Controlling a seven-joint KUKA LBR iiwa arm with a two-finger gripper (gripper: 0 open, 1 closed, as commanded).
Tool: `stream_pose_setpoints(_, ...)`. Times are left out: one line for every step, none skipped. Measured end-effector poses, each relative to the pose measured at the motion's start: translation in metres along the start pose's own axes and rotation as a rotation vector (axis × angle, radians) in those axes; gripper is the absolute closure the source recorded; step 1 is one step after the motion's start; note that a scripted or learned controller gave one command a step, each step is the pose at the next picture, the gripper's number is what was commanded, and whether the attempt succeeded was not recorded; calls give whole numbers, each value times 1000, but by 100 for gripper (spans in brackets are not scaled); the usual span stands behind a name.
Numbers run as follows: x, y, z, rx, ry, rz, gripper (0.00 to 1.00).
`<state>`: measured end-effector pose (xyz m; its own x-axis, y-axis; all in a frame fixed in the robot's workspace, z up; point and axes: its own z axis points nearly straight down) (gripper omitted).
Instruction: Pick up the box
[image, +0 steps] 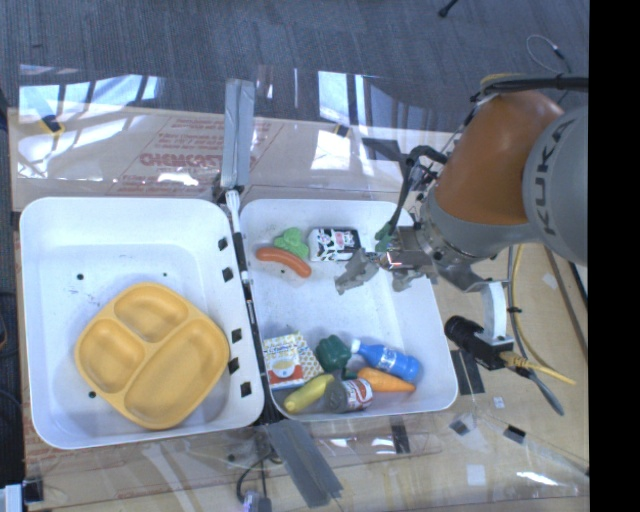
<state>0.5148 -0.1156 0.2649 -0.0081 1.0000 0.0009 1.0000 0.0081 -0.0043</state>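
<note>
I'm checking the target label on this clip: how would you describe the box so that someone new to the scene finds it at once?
Look in the right bin, at its near left corner against the divider. The box lies there, small, flat and pale, with a printed yellow and red face. Its neighbours are rounded: a yellow toy just below it and a dark green one to its right.

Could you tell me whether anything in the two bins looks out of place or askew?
Nothing looks spilled or damaged. The small yellow-and-red box lies tilted against the right bin's left wall, crowded by toy food, and the yellow divided plate sits skewed in the left bin.
</note>
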Motion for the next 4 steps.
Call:
stream_pose_setpoints(-4, -3, 159, -7, -5, -122, 0)
stream_pose_setpoints(16, 17, 167, -17, -8, -395, 0)
stream_pose_setpoints(-31, 19, 172, -4, -2, -265, 0)
stream_pose_setpoints(-5, -29, 172, -9, -11, -93, 0)
